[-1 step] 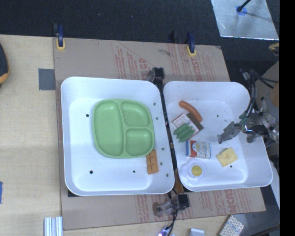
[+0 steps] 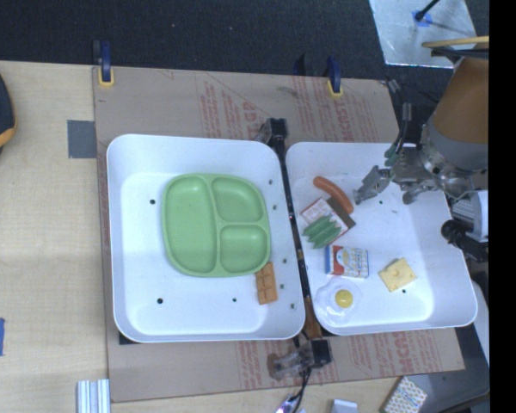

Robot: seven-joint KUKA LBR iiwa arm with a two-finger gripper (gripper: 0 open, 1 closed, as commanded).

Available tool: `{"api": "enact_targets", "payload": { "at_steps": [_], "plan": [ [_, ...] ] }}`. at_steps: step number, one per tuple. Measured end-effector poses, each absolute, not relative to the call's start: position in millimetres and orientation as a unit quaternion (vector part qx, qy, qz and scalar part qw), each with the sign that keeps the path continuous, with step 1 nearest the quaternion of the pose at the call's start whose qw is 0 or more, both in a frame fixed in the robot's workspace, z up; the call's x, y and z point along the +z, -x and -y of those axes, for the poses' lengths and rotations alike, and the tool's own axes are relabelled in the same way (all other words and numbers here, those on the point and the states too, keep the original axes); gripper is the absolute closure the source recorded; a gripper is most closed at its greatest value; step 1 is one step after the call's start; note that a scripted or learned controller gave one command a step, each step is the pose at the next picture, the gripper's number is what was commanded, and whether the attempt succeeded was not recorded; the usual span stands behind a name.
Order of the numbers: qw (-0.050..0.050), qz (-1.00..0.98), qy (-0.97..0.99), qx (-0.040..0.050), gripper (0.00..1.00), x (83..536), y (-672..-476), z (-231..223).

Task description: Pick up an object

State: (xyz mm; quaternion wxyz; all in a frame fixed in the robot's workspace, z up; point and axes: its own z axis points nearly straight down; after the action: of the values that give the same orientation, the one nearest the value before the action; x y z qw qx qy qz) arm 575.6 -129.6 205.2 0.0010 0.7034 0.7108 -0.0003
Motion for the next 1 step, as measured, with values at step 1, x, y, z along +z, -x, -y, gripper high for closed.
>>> {"api": "enact_targets", "payload": {
  "at_steps": [1],
  "plan": [
    [-0.003, -0.710, -0.704, -0.0029, 0.00, 84.9, -623.3, 120.9]
  ]
}}
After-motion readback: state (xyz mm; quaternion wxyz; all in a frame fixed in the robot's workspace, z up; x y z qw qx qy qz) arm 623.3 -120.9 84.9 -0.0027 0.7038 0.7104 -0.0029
